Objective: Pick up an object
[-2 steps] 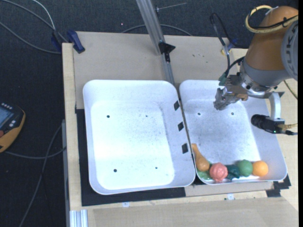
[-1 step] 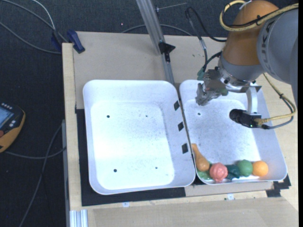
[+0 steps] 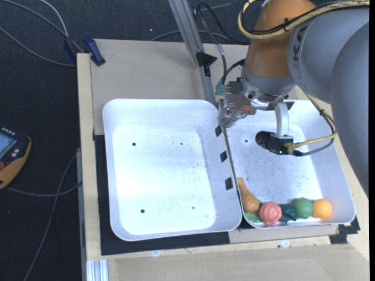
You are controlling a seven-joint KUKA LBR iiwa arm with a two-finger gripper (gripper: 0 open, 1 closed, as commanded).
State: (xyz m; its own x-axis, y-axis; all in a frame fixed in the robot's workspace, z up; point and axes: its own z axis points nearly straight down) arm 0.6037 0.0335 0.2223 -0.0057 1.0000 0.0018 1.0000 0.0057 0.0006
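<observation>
Table carries the right bin; landmark for all entries. Pincer hangs above that bin's far-left corner; cannot tell its state. Orange carrot-shaped toy lies at the bin's near edge, long axis diagonal, narrow end pointing far-left. Beside it: pink ball, green ball, orange ball.

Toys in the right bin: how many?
4, in a row along the near wall of the right bin: orange carrot-like piece leftmost, then pink ball, green piece, orange ball. Teal bits under the pink ball may be another, partly hidden.
</observation>
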